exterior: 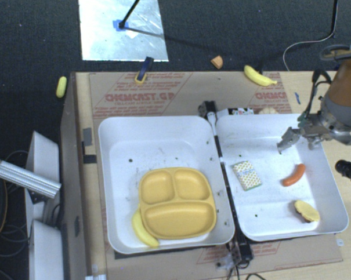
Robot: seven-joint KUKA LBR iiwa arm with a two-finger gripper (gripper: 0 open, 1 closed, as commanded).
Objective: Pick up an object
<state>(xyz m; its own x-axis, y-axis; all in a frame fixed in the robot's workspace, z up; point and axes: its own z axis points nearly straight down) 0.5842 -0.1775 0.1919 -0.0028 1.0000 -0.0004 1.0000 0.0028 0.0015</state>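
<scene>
orange sausage [294, 175] is seen lying in the right bin [331, 185], long axis slanted, just below the gripper [291, 138]; jaws are spread, pinching nothing.

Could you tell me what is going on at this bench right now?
The robot arm reaches in from the right, its gripper over the upper part of the right bin, with nothing between its fingers. Below it lie a toy sausage, a small patterned sponge and a yellow food piece. The left bin holds a yellow divided plate and a banana beside it.
</scene>
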